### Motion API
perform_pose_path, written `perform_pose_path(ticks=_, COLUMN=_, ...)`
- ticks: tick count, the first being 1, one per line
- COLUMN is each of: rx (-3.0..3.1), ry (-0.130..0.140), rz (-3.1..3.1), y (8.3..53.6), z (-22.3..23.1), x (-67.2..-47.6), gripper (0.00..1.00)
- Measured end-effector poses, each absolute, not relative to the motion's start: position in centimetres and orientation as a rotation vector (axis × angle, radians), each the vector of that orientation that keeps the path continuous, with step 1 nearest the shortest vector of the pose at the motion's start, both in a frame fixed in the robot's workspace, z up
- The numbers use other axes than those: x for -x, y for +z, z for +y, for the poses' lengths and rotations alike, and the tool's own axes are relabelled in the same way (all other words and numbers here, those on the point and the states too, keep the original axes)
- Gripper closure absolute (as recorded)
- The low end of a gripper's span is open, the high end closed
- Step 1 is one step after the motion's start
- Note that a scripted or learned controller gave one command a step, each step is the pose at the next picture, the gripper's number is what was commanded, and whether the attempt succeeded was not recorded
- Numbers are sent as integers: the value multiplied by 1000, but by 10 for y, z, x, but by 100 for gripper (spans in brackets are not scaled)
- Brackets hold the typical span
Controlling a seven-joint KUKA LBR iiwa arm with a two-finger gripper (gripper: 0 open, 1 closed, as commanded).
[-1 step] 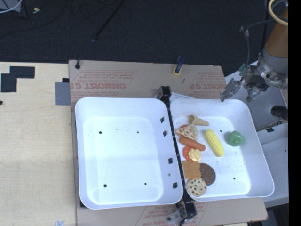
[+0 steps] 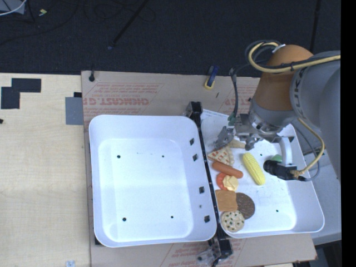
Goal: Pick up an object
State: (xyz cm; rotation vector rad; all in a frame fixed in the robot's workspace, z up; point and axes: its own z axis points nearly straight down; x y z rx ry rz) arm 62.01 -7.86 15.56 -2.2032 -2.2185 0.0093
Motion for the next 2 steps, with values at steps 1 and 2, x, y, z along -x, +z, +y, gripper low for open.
perform_pose_path(ticks=1, rx=2220, ry=6, rz=-2218, y=84, z=-81, x=-596, gripper=0)
perform_pose_path(ticks=2, rx=2222, ry=4, rz=-2212, y=97, z=-82, x=-597, gripper=100)
